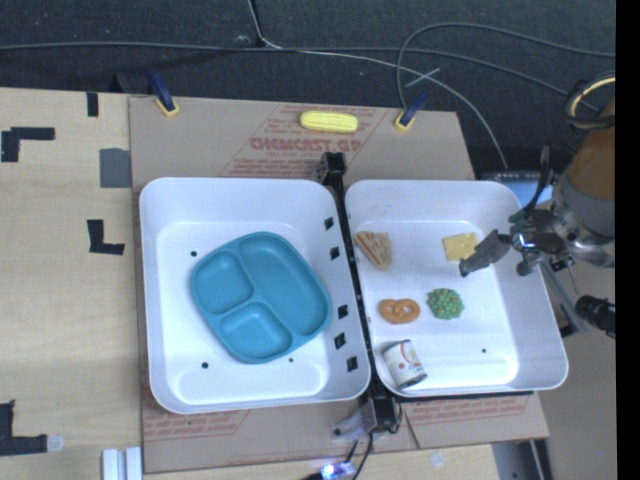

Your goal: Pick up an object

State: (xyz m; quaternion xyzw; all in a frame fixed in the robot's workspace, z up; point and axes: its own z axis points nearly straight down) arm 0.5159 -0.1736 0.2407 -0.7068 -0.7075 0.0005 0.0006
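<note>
Item: claw (487, 253), dark, reaching in over the right bin (500, 368) at its far right side; finger spacing too small and blurred to tell, nothing seen between them. Nearest candidate: yellow cheese-like piece (460, 245), just beside the claw tip on its left, possibly touching. Green broccoli piece (445, 303) lies below-left, near. Pretzel (400, 311), sandwich wedge (375, 249) and can (405, 363) lie farther left. Claw tip partly merges with the cheese edge; wrist cut off at right
</note>
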